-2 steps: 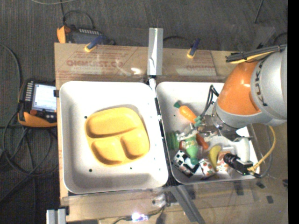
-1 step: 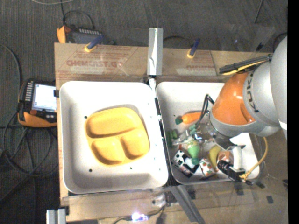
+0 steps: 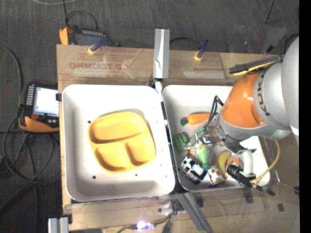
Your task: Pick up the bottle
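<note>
- The arm reaches in from 3 o'clock, and its orange band hangs over the middle of the right bin [image 3: 194, 95].
- The gripper [image 3: 207, 139] points down into the heap of small things near the bin's centre. The wrist hides it, so I cannot tell whether it is open or closed, or whether it has hold of anything.
- What looks like the bottle [image 3: 200, 154], a small green-and-clear piece, lies just at 6 o'clock of the gripper, in the clutter.
- A toy carrot [image 3: 197, 119] lies at 11 o'clock of the gripper.
- A green toy [image 3: 181, 141] sits at 9 o'clock, by the bin's left wall.
- A black-and-white cow-patterned piece [image 3: 192, 169] is at 7 o'clock, and a yellow piece [image 3: 222, 160] is at 4 o'clock.
- The left bin [image 3: 68, 130] holds a yellow divided plate [image 3: 124, 141] at its centre.
</note>
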Robot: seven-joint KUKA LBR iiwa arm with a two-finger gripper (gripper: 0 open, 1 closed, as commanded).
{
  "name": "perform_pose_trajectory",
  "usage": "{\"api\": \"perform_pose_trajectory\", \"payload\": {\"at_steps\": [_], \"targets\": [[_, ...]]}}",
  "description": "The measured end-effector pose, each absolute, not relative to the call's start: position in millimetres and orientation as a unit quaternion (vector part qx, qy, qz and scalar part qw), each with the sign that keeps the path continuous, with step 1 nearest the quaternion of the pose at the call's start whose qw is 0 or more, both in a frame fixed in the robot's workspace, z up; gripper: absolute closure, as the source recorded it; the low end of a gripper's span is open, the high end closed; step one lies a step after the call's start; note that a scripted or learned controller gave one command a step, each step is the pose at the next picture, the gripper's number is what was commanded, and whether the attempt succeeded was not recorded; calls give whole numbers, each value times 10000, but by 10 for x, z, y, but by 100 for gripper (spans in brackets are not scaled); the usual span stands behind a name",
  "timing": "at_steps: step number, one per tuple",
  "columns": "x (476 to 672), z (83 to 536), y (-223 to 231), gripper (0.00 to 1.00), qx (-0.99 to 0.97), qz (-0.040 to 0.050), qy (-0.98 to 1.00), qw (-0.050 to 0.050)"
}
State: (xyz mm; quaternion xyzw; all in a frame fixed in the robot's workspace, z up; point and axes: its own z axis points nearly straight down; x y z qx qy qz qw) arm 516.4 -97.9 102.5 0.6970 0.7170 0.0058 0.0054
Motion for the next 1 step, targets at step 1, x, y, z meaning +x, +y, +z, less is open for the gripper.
{"api": "perform_pose_trajectory", "payload": {"at_steps": [1], "targets": [[5575,2290,-417,100,7408,-24,6717,4]]}}
